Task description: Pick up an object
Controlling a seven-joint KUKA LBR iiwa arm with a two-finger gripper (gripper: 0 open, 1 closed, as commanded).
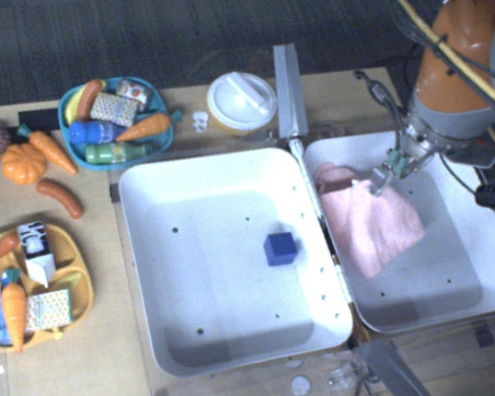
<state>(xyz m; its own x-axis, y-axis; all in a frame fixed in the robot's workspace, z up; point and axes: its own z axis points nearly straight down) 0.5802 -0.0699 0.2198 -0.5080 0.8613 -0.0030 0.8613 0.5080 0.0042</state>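
The gripper (384,176) sits low in the right bin (486,294), at the upper edge of the pink cloth (368,224), which lies crumpled against that bin's left wall. Its tip meets the fabric, but whether it is wide, narrow or gripping the cloth I cannot tell. The cloth looks flat on the bin floor, not raised, so the pick seems not yet done: by my reading the arm is at the grasp point, with closing and lifting left. A blue cube (281,248) rests near the middle of the left bin (163,196), well apart from the arm
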